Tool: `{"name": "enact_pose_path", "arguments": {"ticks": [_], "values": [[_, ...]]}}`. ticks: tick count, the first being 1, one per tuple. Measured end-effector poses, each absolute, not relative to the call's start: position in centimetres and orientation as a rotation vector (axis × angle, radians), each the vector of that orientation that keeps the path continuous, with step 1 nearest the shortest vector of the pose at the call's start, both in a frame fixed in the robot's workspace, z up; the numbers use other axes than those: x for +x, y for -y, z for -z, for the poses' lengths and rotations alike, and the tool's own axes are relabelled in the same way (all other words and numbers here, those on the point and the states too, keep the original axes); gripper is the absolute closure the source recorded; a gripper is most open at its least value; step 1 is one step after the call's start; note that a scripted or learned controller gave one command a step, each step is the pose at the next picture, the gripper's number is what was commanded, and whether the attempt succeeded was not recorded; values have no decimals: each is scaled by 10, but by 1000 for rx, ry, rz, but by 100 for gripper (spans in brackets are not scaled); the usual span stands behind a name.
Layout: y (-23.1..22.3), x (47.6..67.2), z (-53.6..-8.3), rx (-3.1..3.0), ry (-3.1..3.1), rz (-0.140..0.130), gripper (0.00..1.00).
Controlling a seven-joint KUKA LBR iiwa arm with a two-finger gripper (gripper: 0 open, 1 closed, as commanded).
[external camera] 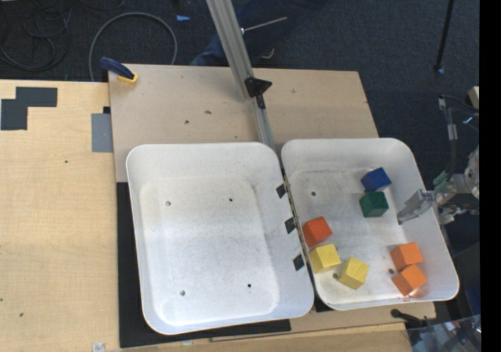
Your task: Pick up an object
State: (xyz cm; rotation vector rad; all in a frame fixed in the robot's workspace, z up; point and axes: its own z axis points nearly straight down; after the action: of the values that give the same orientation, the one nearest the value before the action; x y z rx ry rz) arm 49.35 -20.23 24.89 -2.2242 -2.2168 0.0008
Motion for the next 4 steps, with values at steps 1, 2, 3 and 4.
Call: {"name": "enact_pose_path", "arguments": {"ticks": [1,2,3,4], "values": [[208,572,-165,-2216,2223,-3,0],[171,639,-137,-2214,2226,2,0],[209,647,-217,-2228,2227,3,0],[208,657,-118,-2212,2219,-8,0]]}}
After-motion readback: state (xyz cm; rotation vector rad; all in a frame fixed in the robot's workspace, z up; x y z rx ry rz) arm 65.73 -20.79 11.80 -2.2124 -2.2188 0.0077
